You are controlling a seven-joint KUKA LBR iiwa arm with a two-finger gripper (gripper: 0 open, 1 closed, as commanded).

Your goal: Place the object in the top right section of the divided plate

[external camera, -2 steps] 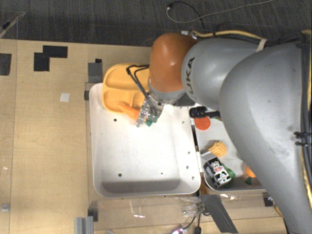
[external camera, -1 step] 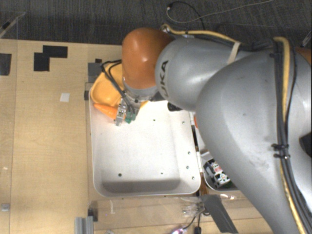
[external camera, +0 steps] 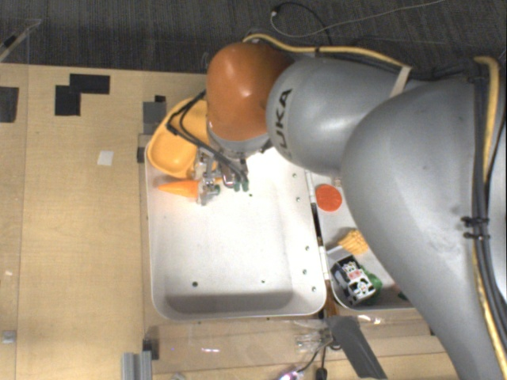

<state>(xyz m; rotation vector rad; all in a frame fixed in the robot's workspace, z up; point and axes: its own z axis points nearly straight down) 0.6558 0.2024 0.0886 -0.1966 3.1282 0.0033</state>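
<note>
While the near end of the left bin lies bare, the hand sits further back w/ tips by the orange carrot, grip state unclear. Beyond, yellow divided plate. Confirm grasp, lift clear of rim before moving.

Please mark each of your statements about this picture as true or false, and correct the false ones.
1. An orange carrot-shaped piece lies in the left bin. True.
2. The yellow plate sits at the bin's near right corner. False: it sits at the far left corner, partly under the arm.
3. The tool is over the right bin. False: it is over the left bin, beside the carrot-shaped piece.
4. A round orange piece lies in the right bin. True.
5. The arm's orange band is above the yellow plate in the picture. True.
</note>
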